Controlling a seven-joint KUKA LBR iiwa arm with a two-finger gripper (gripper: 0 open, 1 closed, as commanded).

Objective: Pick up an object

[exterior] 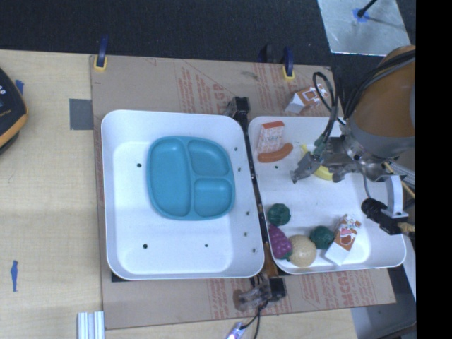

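My gripper [318,174] hangs low over the upper middle of the right bin [367,260], its fingers spread open. A yellow object [323,172] lies on the bin floor between and under them, mostly hidden. Just to the left lie a sausage [275,152] and a small white and red box [270,135]. Along the bin's near edge sit a dark green piece [278,213], purple grapes [280,242], a beige ball [302,251], another green piece [323,236] and a small carton [346,233].
The left bin [120,189] holds a blue divided plate [191,176]. A small packet [304,101] lies on the cardboard just beyond the right bin. The arm's grey and orange body [385,111] covers that bin's far right corner.
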